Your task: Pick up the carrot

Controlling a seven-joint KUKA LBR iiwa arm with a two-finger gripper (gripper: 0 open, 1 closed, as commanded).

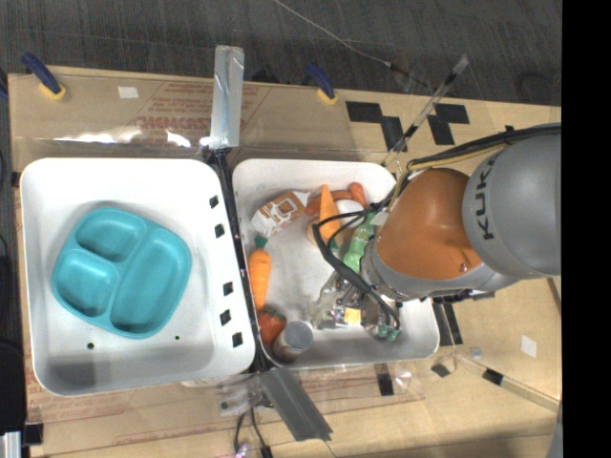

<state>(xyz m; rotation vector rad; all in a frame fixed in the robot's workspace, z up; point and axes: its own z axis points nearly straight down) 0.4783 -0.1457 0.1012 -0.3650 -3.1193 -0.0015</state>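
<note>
A teal divided plate (119, 272) is lying in the left bin (38, 256); a brown-and-white carton (282, 210) is resting upper-centre of frame.

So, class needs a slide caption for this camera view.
KUKA arm reaches into the right bin; carrot lies by its left wall.

- On the grey arm (520, 208) I read the letters "KU" in dark print, running sideways up its housing (the remainder of the word is cut off at the frame edge).
- The cardboard sheet (172, 113) behind the bins carries faint red print; I cannot make out any word of it.
- The small brown-and-white carton (280, 210) in the right bin (286, 172) bears a printed label, too small for me to read.
- I find no legible numbers or signs elsewhere.
</note>
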